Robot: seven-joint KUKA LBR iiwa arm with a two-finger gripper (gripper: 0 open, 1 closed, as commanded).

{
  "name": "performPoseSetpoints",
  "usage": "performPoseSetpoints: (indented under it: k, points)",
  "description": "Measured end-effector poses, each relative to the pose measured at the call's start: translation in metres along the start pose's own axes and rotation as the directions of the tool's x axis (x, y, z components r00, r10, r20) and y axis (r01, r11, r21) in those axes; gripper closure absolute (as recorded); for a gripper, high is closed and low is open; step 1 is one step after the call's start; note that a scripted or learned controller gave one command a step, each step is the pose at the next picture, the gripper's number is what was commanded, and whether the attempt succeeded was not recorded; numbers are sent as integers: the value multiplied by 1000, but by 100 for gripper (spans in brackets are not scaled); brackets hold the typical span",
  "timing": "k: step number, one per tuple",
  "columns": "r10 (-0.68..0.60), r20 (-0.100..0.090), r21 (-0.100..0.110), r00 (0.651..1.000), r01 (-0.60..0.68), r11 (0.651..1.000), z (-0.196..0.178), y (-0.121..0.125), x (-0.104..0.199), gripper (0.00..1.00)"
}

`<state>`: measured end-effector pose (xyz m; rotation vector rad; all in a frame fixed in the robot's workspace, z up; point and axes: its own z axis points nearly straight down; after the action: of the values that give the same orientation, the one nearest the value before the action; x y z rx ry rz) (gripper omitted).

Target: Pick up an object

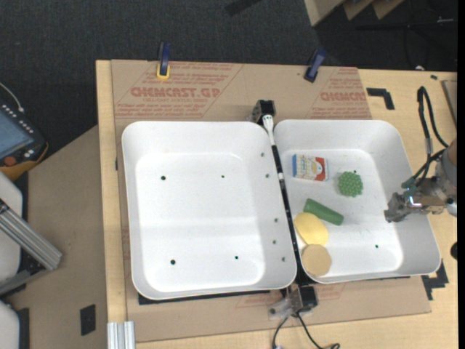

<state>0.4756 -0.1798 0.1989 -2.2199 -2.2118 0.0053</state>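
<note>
1. Camera view, looking down at a slant, takes in two shallow white bins side by side on the desk (pixel 218 78); the left bin (pixel 145 195) lies beside the right bin (pixel 378 133), which carries every loose thing.
2. The right bin holds a small white carton (pixel 309 167) with blue and red print near its upper left, a green knobbly ball (pixel 350 184) just to the carton's right, a green cylinder (pixel 323 212) lower down, a yellow rounded piece (pixel 311 229) touching the cylinder's lower side, and a tan disc (pixel 316 259) at the front wall.
3. The gripper (pixel 398 208) hangs at the bin's right side, well apart from all five things; I cannot tell how it is set, since it is small and blurred at this angle.
4. Nothing is in its grasp, so I judge the step in hand to be the approach.
5. The ball looks the best target: it is the nearest and stands clear of its neighbours.
6. To do it well, centre above the ball, come straight down, and close across its middle.
7. The cylinder, yellow piece and disc crowd together near the left wall, which would likely make a grasp there harder.
</note>
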Motion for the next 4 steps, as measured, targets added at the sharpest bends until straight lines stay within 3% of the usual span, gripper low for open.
performPoseSetpoints:
  k: [1, 2, 3, 4]
  points:
    - [-9, 8, -23, 1000, 9, 1000, -130, 86, 22, 100]
    - [-2, 2, -5, 1000, 2, 1000, -52, 21, -13, 100]
    - [-10, 4, -12, 1000, 10, 1000, -62, 57, 79, 100]
    - [-1, 1, -1, 1000, 1, 1000, 14, 1, 49, 100]
